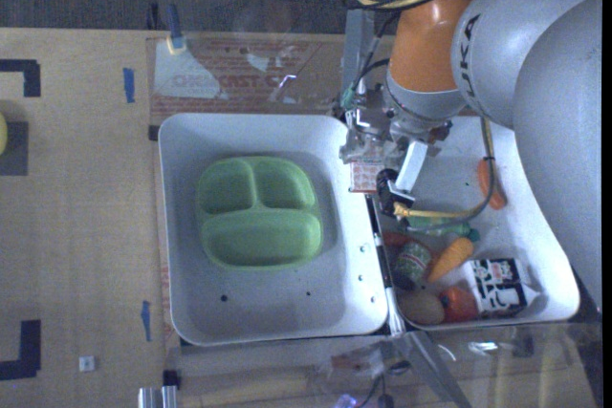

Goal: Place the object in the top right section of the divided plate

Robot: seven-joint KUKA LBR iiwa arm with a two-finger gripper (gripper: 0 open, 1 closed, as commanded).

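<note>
Plate: a green divided plate (258, 210) was seen lying in the left bin (191, 301), with all three sections bare.
Gripper: the gripper (366, 146) was held over the wall shared by the two bins, toward the far end; how far it was opened could not be told.
Object: a small red-and-white item (363, 175) was seen just under the gripper, at the left edge of the right bin (535, 205); whether it was gripped could not be told.
Progress: nothing was found on the plate; the carry to its far right section (287, 186) and the release were judged to be left.
Hard to make out: a carrot (451, 258), a can (413, 263) and a black-and-white carton (497, 286) were crowded at the near end of the right bin, and the small things beside them were blurred together.
</note>
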